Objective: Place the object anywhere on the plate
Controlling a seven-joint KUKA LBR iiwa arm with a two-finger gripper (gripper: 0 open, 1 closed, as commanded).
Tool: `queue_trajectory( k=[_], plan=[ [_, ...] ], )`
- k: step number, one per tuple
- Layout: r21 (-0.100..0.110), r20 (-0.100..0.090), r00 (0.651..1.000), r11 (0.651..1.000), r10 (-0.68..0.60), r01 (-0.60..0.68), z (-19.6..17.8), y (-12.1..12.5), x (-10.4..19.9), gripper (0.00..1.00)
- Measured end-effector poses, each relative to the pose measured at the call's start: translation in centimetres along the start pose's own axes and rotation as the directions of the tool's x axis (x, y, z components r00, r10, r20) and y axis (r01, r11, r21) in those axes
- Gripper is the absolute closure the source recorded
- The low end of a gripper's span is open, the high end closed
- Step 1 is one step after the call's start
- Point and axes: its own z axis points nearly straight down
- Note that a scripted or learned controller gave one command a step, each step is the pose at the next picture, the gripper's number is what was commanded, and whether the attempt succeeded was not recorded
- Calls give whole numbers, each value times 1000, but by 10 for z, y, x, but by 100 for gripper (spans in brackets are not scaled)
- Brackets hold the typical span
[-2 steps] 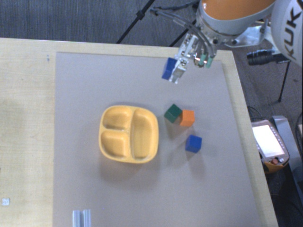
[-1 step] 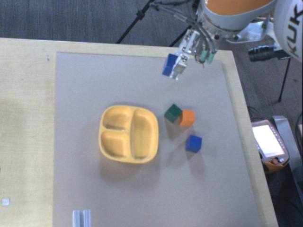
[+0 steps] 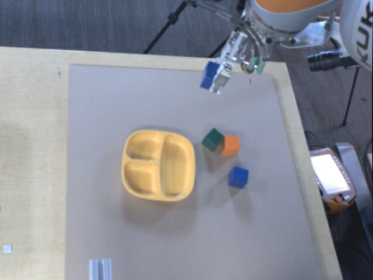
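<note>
- Up at the far right I see the gripper point(image 3: 217, 81) hanging over the grey mat point(image 3: 105, 98), below the arm's point(image 3: 291, 2) glossy orange band and metal wrist.
- Its fingers are pinched on a small blue block point(image 3: 210, 74); the block is held clear of the mat, well apart from the other things.
- Near the middle of the mat sits the plate point(image 3: 158, 164), a smooth yellow plastic dish, squarish with rounded corners, split into three shallow wells: two small ones on the left, one long one on the right.
- Just right of the plate, a dark green cube point(image 3: 213, 139) and an orange cube point(image 3: 231, 145) touch side by side, both matte with crisp edges.
- A second blue cube point(image 3: 238, 177) rests a little nearer, apart from that pair.
- Pale wood bench point(image 3: 29, 156) frames the mat; it looks flat and dull.
- At the near edge I see a small clear ridged piece point(image 3: 100, 268), too small to tell more.
</note>
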Motion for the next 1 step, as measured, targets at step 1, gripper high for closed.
queue_trajectory(
  k=[1],
  plan=[
    [16, -37, 973, 973, -229, 230, -3, 5, 62, 100]
  ],
)
